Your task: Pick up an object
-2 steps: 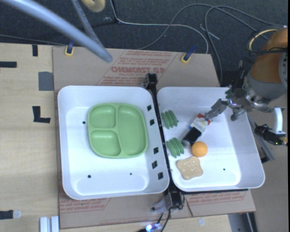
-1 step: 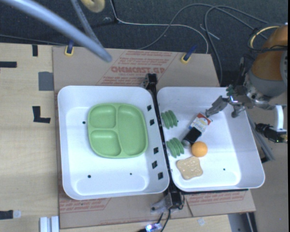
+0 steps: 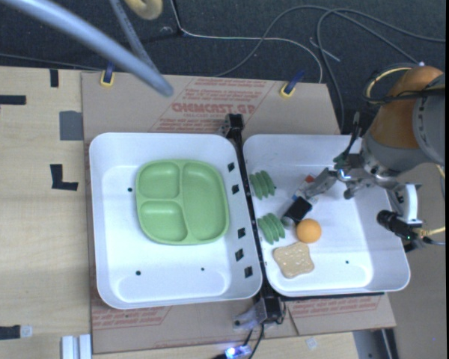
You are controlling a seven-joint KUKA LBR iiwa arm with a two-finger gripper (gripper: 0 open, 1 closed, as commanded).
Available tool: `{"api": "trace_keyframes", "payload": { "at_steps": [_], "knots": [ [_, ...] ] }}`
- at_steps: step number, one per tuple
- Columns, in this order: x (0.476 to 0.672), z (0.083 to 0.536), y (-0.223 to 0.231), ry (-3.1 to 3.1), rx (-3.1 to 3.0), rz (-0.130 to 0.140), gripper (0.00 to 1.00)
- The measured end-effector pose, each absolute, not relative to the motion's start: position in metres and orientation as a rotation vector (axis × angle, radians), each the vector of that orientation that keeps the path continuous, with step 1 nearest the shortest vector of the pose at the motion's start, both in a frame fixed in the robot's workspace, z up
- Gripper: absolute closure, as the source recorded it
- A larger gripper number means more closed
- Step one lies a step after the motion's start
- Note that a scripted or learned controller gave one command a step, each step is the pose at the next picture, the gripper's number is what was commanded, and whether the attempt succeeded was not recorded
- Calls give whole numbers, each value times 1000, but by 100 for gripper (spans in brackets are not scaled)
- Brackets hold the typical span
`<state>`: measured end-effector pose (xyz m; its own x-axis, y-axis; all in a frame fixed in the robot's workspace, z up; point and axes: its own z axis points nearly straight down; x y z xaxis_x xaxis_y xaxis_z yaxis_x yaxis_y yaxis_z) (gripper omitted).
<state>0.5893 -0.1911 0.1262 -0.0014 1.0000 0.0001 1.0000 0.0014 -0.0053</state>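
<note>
Claw, black-tipped, low in right white bin, reached in from right on grey arm with orange band; opening state impossible to tell. Small orange ball just beside claw tip, nothing seen gripped. Tan toast-shaped piece below ball. Two green ridged pieces along bin's left wall. Green divided plastic tray in left white bin. Both bins on cardboard sheet over wooden desk.
</note>
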Motion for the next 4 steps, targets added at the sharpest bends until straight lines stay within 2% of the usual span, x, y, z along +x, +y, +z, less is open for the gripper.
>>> {"api": "trace_keyframes", "payload": {
  "at_steps": [1,2,3,4],
  "knots": [
    [591,87,-191,-2224,-2222,-2,0],
    [596,104,-190,-2231,-2227,-18,100],
    [592,166,-191,-2225,-2222,-1,100],
    [592,218,-191,-2225,-2222,-2,100]
  ]
}}
